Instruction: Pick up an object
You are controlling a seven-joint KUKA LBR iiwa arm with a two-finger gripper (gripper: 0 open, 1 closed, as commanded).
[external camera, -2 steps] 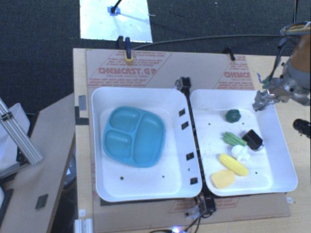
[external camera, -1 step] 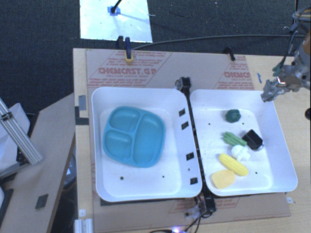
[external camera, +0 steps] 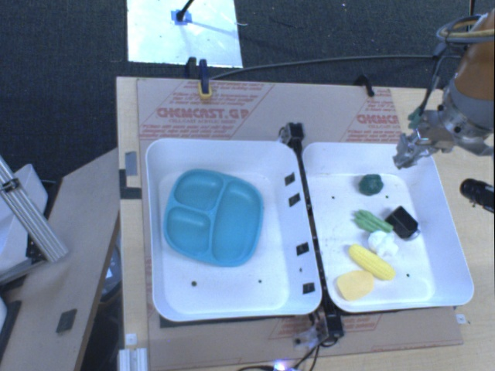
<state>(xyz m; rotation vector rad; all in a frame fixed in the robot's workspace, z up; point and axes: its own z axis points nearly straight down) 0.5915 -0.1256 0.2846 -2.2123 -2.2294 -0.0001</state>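
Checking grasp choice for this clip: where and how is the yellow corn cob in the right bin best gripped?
Probably across the middle of the corn cob, coming from straight above. It lies flat and long, slanting from upper left to lower right, so the gripper should close across its narrow width, avoiding the white piece touching its upper side.

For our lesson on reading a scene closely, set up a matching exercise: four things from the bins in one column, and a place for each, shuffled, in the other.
Things:
1. blue divided plate
2. dark green round object
3. corn cob
4. black block

Places:
A. right bin, nearest its far edge
B. right bin, just right of the green vegetable
C. left bin
D. right bin, between the white piece and the yellow disc

Pairs: 1-C, 2-A, 3-D, 4-B
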